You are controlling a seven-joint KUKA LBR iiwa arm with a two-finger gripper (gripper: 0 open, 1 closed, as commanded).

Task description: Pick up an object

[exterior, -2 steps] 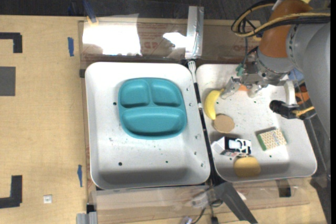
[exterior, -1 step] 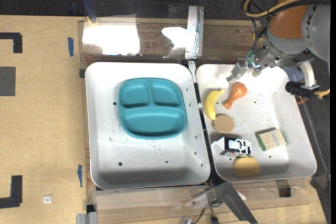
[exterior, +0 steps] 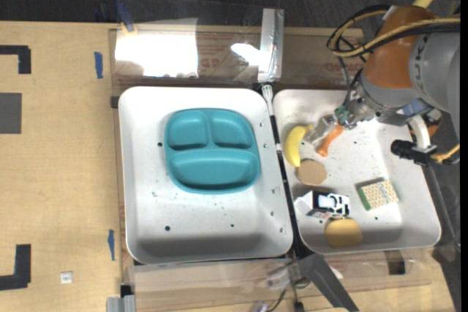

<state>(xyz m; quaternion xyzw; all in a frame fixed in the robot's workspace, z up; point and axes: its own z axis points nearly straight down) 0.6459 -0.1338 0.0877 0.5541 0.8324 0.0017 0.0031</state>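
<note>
The claw hovers low just beside the banana, apparently lining up on the orange piece; whether it grips cannot be told.

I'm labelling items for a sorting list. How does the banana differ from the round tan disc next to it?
The banana is yellow; the round tan disc is light brown. The banana is long and curved, standing roughly lengthwise along the right bin's left wall, while the disc is a flat circle. The banana lies farther toward the bin's back edge, the disc just below it. Both lie in the right bin, untouched by the gripper.
</note>
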